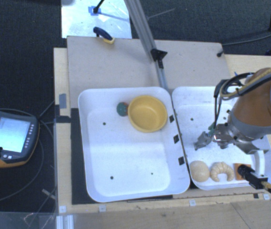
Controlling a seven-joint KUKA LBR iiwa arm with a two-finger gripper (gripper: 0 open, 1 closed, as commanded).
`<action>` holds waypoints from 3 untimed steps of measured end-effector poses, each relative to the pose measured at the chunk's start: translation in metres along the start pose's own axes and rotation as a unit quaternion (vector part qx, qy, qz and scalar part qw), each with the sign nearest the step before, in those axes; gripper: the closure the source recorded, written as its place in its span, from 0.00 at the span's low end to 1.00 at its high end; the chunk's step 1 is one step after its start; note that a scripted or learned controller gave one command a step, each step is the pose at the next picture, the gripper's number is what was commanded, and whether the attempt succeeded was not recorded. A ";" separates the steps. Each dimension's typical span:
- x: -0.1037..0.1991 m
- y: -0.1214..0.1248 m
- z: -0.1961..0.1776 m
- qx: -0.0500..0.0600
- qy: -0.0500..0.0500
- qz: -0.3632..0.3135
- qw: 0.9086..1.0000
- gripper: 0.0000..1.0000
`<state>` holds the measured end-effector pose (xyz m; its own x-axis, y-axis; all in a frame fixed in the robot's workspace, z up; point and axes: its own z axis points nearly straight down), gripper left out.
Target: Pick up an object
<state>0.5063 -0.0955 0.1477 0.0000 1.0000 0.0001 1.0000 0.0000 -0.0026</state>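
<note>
Two white bins sit side by side on the bench, walls touching at the middle. The left bin has wide bare floor; a yellow bowl and a small green ball crowd its far edge. My right bin is open across its far half. Along its near wall lie a pale egg-shaped roll and a croissant, its long axis running left to right, tips curling toward the near edge. My gripper hangs above them, pointing left; my arm crosses from the right. Whether my fingers are apart, I cannot tell.
</note>
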 end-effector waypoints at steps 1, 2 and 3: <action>0.000 -0.001 0.052 0.000 0.000 0.000 1.000 0.00; 0.000 0.001 0.039 -0.002 0.000 0.000 1.000 1.00; -0.001 -0.003 -0.004 -0.003 0.000 0.000 1.000 1.00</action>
<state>0.5029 -0.0965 0.1515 -0.0004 1.0000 -0.0004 1.0000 0.0004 0.0039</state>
